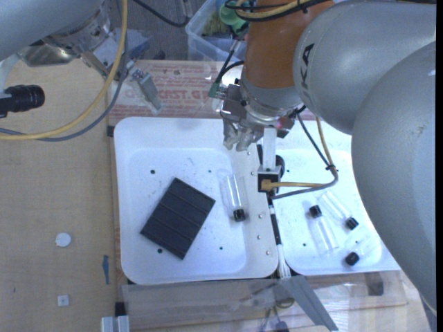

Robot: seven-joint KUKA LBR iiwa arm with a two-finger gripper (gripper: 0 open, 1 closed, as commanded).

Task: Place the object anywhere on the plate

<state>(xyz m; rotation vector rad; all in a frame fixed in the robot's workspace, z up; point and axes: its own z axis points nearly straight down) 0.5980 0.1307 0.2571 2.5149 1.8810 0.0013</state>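
The end effector (239, 142) hangs over the far right edge of the left bin (131, 151), nothing visible between its fingers; how far they are parted cannot be told. Just nearer, a clear vial (231, 195) lies by that bin's right edge, long axis running far-to-near, black cap toward the near edge. The dark ribbed plate (178, 217) lies mid-bin, tilted. 2 more vials (331, 221) lie in the right bin (304, 258).
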